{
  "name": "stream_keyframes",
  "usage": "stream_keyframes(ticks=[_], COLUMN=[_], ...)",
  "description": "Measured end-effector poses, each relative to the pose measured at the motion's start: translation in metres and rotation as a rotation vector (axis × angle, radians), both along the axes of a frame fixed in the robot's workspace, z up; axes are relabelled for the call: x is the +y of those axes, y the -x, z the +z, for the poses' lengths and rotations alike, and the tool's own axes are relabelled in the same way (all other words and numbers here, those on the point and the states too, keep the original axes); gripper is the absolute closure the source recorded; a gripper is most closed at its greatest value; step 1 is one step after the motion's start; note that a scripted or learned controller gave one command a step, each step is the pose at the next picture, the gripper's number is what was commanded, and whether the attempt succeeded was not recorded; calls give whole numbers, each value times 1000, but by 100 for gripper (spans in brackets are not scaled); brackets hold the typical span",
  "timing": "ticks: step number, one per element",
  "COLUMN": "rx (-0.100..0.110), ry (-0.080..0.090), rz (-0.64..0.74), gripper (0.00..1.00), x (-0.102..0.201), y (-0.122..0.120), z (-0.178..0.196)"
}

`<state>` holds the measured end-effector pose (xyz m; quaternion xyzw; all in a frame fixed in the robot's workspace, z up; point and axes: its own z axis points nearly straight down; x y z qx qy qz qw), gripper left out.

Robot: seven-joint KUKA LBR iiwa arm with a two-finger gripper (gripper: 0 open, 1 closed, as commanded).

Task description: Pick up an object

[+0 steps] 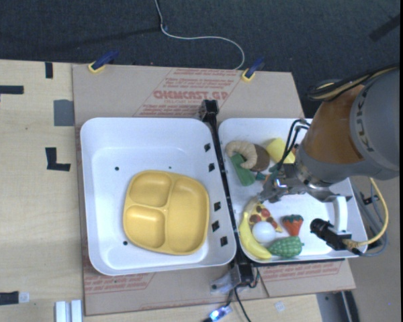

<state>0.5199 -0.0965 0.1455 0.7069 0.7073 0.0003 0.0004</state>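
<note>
Gripper point(274, 186) low in right bin point(322, 250), finger state cannot be told. Just below it: pizza slice point(262, 215), white egg point(262, 231), strawberry point(293, 224), banana point(250, 239).

Two white bins point(94, 146), one yellow tray point(166, 211), one banana point(250, 240), one strawberry point(293, 224).

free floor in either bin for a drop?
Left bin: bare white floor around the yellow plate, widest along the far wall and far-left corner. Right bin: crowded with the banana, egg, strawberry and the hand; one bare strip near the strawberry's right.
</note>
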Motion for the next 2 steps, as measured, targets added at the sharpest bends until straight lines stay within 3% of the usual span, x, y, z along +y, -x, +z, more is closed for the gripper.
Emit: stream_keyframes(ticks=[1, 2], rx=[-3, 1], ry=[0, 0], rz=[1, 1], gripper=[100, 100], x=[3, 4], y=[2, 2], z=[62, 80])
